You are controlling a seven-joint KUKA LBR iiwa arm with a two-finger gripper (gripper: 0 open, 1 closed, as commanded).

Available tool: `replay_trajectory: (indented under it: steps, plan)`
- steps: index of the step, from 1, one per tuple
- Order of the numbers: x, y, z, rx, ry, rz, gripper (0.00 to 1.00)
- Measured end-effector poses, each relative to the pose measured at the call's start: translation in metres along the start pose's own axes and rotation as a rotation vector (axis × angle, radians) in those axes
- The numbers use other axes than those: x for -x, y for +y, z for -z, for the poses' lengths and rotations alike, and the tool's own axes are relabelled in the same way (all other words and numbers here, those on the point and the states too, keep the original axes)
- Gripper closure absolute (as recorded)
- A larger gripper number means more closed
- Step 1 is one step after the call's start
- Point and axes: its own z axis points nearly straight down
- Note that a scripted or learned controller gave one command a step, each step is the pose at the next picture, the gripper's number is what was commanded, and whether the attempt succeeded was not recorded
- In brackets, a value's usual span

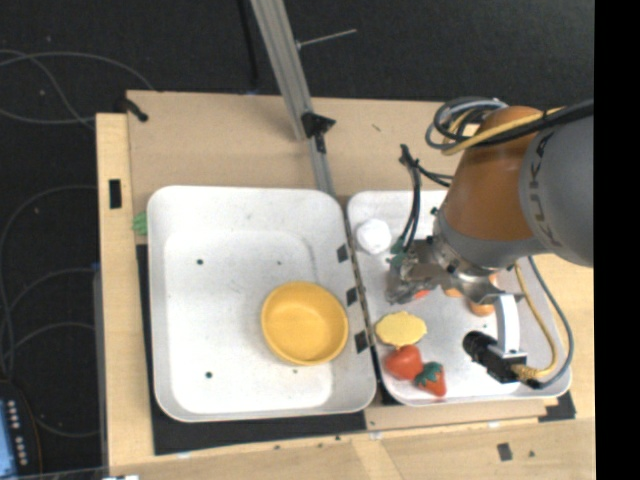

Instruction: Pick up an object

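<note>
Two shallow white bins sit side by side on my bench, seen from the one overhead camera. In the left bin [200,268], a yellow bowl [303,322] rests upright toward five o'clock of the bin's middle. The arm [520,193], grey with its orange band, reaches in from three o'clock and hangs over the right bin [545,386]. Its gripper [408,276] sits low near that bin's middle; from my remote seat I cannot tell how the pincer stands, as the wrist hides much of it. At six o'clock from the gripper lies a flat yellow piece [400,328], and just below that a red tomato-like toy [404,362] touching a strawberry toy [431,378]. A white ball [373,235] lies at eleven o'clock from the gripper, near the bin's left wall. A small orange object [481,307] peeks out at four o'clock, under the wrist.
</note>
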Motion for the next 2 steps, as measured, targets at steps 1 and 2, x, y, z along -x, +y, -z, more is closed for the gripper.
replay_trajectory:
  steps: [1,2]
  plan:
    - [-0.057,0.008,0.0,0.001,0.001,0.002,1.0]
    - [-0.111,0.003,0.016,0.002,0.001,0.002,1.0]
